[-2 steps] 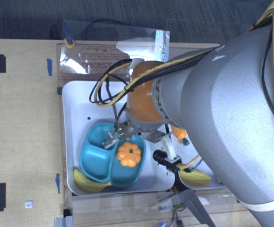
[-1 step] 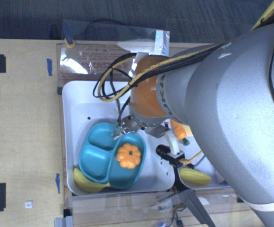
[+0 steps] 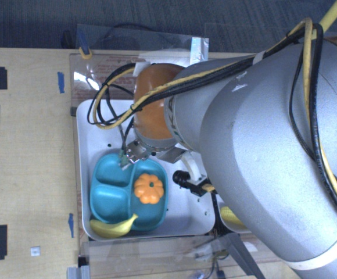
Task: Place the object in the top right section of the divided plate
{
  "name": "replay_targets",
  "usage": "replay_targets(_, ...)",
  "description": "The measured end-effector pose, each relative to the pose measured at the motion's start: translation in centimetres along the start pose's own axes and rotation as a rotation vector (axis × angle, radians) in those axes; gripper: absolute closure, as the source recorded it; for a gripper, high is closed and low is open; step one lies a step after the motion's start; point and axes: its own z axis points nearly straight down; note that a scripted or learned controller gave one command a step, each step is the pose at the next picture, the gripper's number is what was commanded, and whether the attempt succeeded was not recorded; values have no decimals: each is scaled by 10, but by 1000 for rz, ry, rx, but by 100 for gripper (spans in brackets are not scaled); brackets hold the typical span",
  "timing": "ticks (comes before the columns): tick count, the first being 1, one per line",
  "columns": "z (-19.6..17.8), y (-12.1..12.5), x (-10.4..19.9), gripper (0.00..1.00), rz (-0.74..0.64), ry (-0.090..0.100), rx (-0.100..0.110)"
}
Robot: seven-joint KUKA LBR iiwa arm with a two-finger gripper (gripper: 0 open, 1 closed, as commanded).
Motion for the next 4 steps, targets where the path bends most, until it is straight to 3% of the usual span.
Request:
replay_targets(1,2,0,11,0,-8,18,8)
replay_targets(2,-102,-2,-43,0,-162,27,19)
replay_targets(3,-2,-78,-24,0,-216,27,15)
replay_targets(4,-5,-94,-26,0,-603,-6,0)
